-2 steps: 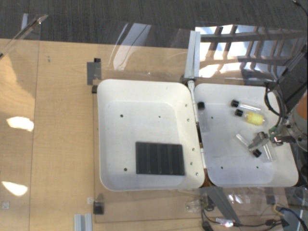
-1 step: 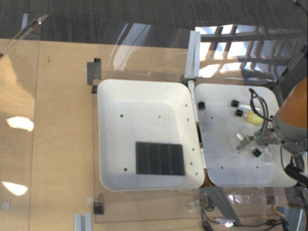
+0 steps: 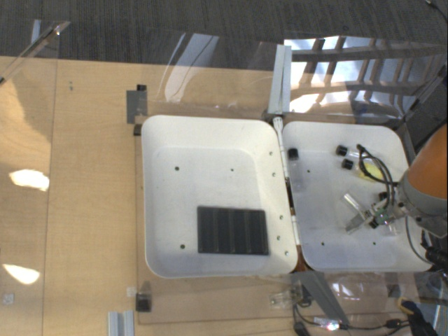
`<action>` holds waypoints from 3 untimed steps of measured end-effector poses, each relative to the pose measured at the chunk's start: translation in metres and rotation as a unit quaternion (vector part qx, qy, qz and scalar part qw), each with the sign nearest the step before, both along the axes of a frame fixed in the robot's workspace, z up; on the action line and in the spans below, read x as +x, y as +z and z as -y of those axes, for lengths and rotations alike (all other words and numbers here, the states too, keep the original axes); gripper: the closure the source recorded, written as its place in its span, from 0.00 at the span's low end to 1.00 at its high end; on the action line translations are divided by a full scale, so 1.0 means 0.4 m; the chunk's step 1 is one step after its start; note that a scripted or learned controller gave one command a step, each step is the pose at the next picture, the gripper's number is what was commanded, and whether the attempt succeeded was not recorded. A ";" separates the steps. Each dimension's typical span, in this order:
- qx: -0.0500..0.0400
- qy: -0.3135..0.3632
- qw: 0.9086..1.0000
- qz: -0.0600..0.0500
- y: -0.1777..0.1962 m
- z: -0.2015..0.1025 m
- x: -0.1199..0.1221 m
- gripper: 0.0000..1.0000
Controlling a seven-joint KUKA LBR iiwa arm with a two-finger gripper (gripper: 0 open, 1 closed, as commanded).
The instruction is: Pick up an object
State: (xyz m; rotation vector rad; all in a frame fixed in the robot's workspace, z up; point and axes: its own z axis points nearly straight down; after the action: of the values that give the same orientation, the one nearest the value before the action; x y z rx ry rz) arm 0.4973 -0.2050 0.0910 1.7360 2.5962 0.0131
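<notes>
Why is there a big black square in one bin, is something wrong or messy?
Nothing looks broken or spilled. The dark ribbed rectangle lies flat and straight in the left bin. The gripper hangs over the right bin, near a few small black pieces scattered loosely on its floor.

Two white bins (image 3: 210,135) being seen on a light brown wooden bench (image 3: 70,187), a black ridged pad (image 3: 232,230) lying in one, orange band (image 3: 428,170) showing on grey arm (image 3: 423,201)
</notes>
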 end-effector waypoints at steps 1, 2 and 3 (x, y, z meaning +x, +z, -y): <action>-0.002 0.001 1.000 0.005 0.033 0.001 0.008 1.00; 0.000 0.062 0.998 -0.006 0.202 0.002 -0.020 1.00; -0.001 0.064 0.998 -0.002 0.230 0.001 -0.013 1.00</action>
State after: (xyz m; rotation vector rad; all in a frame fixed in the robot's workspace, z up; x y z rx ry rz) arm 0.4919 -0.2053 0.1830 1.5677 2.7036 0.0078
